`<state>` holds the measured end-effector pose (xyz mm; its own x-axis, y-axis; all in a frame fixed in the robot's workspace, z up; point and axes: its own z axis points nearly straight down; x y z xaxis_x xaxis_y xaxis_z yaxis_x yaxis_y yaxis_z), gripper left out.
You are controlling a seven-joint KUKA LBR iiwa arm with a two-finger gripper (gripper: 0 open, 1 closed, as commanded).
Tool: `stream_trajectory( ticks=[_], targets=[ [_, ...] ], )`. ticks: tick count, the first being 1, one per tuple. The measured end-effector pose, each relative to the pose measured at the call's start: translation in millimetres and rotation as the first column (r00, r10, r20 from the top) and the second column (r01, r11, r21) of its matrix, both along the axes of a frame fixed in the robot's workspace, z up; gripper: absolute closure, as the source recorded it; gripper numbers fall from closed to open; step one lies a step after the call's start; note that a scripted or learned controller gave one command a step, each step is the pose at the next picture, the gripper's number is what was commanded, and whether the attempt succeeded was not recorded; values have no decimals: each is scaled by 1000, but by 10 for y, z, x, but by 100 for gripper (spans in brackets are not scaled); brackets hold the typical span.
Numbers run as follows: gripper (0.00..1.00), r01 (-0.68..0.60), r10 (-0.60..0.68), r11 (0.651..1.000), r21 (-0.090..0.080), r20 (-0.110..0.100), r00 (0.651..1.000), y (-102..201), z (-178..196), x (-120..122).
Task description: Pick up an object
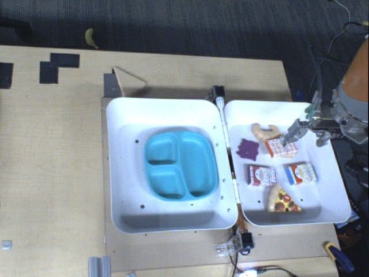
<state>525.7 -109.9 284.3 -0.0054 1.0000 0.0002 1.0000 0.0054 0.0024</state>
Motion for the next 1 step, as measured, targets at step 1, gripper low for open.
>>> stream_trajectory(
  ticks=[1],
  targets=[
    [0,4,-4,1000,-1,1,1000,-442,-1761,-272]
  ],
)
